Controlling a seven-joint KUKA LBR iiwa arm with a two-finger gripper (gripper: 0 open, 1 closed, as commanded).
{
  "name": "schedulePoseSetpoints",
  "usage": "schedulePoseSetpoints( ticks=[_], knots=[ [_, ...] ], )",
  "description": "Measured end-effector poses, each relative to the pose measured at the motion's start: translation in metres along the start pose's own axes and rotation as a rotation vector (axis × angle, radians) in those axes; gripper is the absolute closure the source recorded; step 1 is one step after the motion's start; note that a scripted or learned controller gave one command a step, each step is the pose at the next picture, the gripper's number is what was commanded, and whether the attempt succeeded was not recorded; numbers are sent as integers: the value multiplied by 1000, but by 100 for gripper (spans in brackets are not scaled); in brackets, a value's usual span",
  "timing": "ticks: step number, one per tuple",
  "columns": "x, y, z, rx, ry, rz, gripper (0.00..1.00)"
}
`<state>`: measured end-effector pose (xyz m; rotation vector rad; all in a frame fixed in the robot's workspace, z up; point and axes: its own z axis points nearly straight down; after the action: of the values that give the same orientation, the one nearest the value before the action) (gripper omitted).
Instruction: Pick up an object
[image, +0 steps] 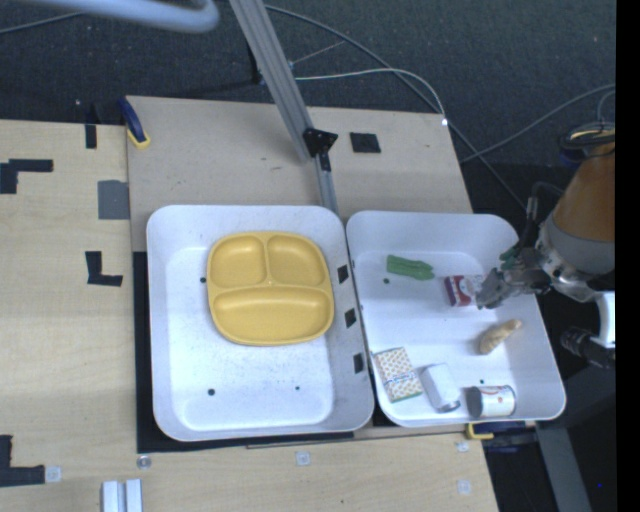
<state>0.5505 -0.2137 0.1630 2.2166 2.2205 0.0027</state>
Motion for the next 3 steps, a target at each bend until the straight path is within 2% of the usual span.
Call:
schedulePoseSetpoints(
  ticks=[1,2,3],
  knots=[
    [-6,6,-60,-1,-1,0,100],
    [-5,-2,-117,0,0,0,100],
    [40,-15,-110,6,2,-2,100]
  ],
)
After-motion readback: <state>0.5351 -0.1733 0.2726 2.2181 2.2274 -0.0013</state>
